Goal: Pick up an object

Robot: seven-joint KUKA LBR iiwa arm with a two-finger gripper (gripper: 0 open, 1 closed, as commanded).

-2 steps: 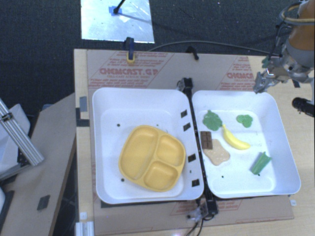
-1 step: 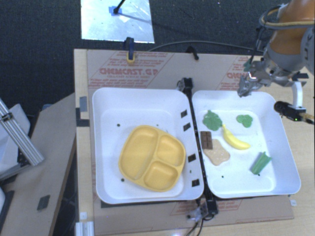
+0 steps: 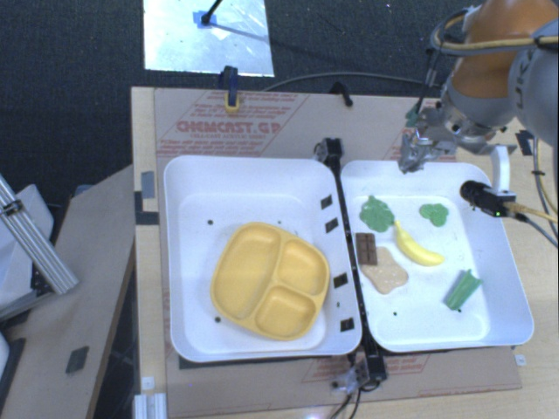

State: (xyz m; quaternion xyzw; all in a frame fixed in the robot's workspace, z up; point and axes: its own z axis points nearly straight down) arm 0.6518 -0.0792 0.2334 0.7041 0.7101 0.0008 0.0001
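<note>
On a two-bin bench, a yellow three-compartment plastic tray lies in the left white bin. Right bin: brown chocolate piece, tan toast-like slab, leafy greens, yellow banana, green stalk. Above its far rim hovers the gripper; its grasp cannot be told.

Yellow divided tray in left bin, right bin with banana, 2 green leafy pieces, chocolate bar, gripper above its far edge
</note>
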